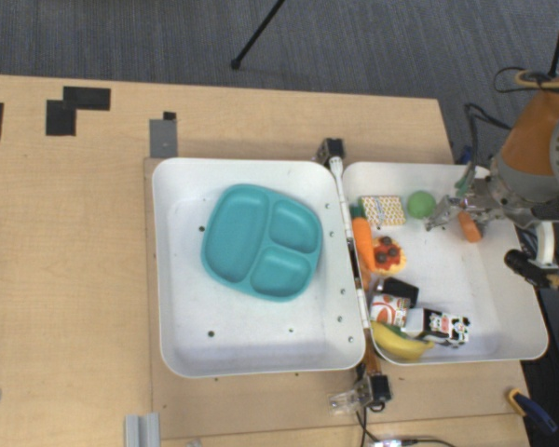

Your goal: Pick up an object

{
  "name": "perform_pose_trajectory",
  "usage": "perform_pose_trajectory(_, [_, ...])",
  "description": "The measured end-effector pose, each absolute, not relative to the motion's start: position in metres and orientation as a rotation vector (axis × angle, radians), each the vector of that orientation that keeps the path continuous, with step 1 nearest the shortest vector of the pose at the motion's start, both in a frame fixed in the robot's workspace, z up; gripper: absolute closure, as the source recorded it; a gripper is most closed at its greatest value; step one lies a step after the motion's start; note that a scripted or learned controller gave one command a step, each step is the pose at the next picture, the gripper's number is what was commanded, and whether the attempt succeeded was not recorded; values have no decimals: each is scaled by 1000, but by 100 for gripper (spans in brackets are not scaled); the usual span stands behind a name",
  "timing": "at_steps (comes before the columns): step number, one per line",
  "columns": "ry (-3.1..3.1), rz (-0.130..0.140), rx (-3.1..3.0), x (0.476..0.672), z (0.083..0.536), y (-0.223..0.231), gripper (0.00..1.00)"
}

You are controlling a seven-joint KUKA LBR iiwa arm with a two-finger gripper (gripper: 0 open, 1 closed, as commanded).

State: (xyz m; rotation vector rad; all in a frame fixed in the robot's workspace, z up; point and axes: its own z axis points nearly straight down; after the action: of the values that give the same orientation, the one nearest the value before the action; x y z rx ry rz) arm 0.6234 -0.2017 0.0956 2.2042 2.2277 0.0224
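Observation:
My gripper (458, 210) hangs over the upper right part of the right bin (503, 291), having come in from the right. A small orange piece (470, 228) sits right at its tip; I cannot tell whether it is gripped. A green ball (420, 203) lies just left of the gripper. Next to the ball is a checkered packet (383, 210). An orange carrot (361, 240) lies along the bin's left wall, with a red and orange toy (388, 253) beside it. A yellow banana (398, 343) and black-and-white pieces (446, 326) lie at the front.
The left bin (182, 250) holds a teal divided plate (261, 240). A black and white item (397, 294) lies above the banana. Bare bin floor shows right of the red toy, in the right bin's middle. Black cables hang at the right edge.

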Motion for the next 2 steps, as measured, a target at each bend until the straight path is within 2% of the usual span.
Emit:
perform_pose_trajectory(1, [2225,24,2190,625,107,-203,100])
perform_pose_trajectory(2, [2227,26,2188,626,107,-202,0])
